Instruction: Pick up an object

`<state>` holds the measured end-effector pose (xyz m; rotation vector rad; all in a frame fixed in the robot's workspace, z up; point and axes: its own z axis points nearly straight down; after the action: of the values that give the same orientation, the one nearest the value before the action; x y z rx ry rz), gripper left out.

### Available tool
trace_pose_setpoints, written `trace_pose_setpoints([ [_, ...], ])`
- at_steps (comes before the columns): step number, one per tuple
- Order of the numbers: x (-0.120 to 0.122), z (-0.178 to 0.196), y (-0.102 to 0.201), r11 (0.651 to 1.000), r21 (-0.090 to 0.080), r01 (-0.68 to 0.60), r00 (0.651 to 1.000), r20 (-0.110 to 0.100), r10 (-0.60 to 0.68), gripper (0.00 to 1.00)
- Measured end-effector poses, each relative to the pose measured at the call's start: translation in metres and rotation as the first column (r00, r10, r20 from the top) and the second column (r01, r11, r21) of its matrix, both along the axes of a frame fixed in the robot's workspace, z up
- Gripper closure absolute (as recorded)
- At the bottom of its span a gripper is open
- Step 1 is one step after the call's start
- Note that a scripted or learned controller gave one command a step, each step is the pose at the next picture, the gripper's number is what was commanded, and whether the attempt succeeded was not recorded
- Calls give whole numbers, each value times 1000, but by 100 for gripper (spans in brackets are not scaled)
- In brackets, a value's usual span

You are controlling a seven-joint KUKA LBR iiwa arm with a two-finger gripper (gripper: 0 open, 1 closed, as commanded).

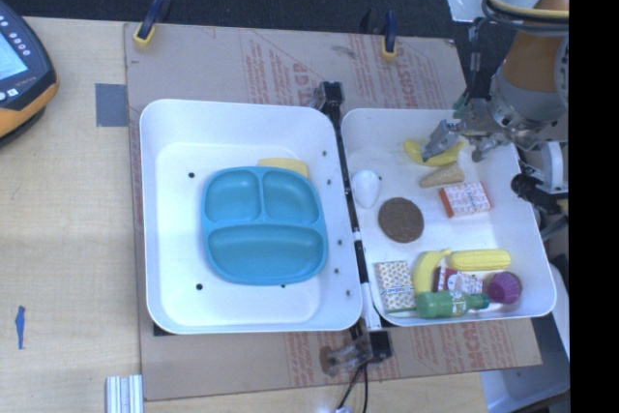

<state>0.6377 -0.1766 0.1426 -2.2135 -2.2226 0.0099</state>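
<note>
Gripper (447,142), upper right of frame, over yellow banana piece (423,153); finger state impossible to tell. Centre on it before descending.

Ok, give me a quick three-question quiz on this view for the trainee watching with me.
1. True or false: the blue divided plate lies in the left bin.
2. Which item is nearest the gripper? A) the brown disc B) the yellow piece C) the purple item
3. Fill in: the corn cob lies in the ___ bin.

Key: 1 true; 2 B; 3 right.
</note>
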Motion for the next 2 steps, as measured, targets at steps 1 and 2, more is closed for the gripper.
trace_pose_setpoints([
  [1, 19, -32, -1, 1000, 0, -4, 1000, 6, 4, 0],
  [2, -22, -52, -10, 1000, 1, 1, 1000, -1, -1, 0],
])
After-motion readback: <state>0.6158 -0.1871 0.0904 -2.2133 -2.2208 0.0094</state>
